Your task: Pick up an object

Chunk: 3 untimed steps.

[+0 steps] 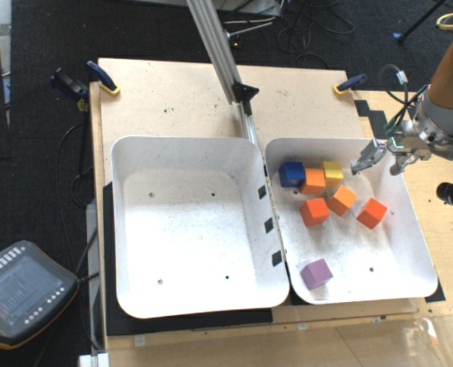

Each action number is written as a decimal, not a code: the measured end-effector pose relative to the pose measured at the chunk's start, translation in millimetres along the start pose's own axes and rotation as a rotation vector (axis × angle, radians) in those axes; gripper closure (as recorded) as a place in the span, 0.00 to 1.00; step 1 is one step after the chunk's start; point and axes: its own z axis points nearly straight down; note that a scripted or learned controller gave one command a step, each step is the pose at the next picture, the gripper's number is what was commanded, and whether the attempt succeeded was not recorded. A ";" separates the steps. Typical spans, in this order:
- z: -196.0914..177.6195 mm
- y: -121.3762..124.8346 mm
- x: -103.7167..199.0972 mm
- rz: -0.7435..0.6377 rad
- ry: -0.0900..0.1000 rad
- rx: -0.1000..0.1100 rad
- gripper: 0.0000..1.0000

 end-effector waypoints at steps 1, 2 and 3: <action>-2.6 0.9 0.2 -0.002 -0.002 -0.004 0.00; 40.6 1.8 -0.5 0.001 -0.001 0.000 0.00; 100.0 -3.3 8.3 0.001 0.001 0.002 0.00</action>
